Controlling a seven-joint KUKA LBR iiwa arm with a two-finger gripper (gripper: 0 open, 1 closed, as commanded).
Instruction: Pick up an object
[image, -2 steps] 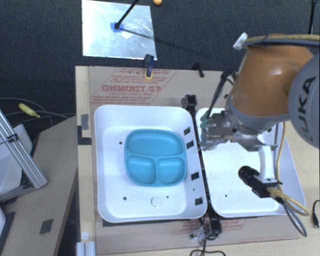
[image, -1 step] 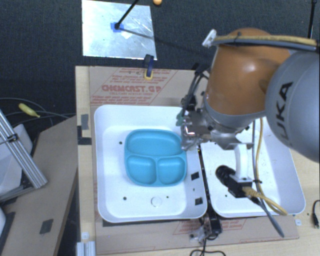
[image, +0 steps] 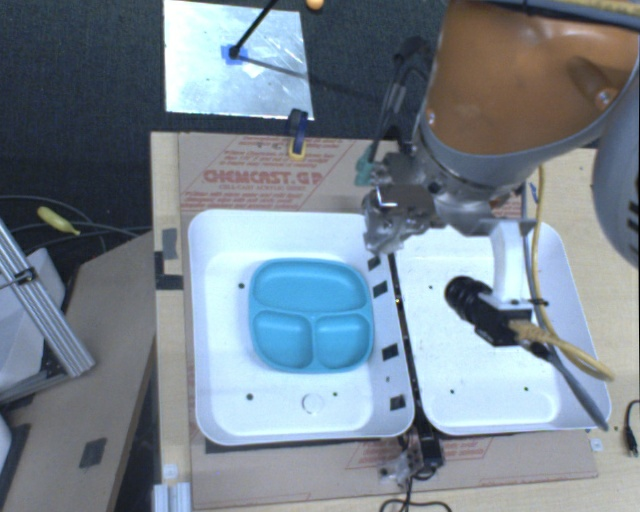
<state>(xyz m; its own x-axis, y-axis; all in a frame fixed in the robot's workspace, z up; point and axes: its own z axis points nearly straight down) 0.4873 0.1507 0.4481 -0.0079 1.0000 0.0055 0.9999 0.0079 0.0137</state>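
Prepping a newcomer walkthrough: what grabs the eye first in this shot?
The bright blue three-compartment tray lying flat in the left bin stands out first. Next is the arm's big orange band at upper right, with the gripper below it over the far end of the divide between the bins.

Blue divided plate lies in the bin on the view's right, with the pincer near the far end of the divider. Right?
No. The camera view shows the blue divided plate in the bin on the view's left; the pincer is near the far end of the divider.
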